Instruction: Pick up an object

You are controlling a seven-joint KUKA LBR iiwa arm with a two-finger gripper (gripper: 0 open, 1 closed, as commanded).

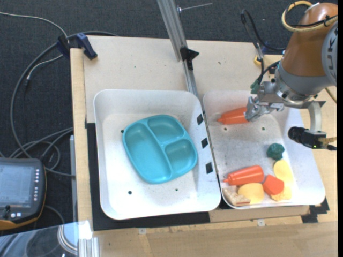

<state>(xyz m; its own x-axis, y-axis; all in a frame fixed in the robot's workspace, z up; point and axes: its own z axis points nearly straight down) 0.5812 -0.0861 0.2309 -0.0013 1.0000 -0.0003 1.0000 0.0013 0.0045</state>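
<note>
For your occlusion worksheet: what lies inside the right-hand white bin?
In the right bin: an orange carrot by the tool, a green piece, an orange bottle and piled yellow and orange toy food. The pile hides whatever lies beneath.

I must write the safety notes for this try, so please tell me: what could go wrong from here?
1. The gripper meets only one end of the orange carrot-shaped toy, so the toy may tilt or slip away.
2. That toy lies near the right white bin's inner wall; pushed, it could jam there.
</note>
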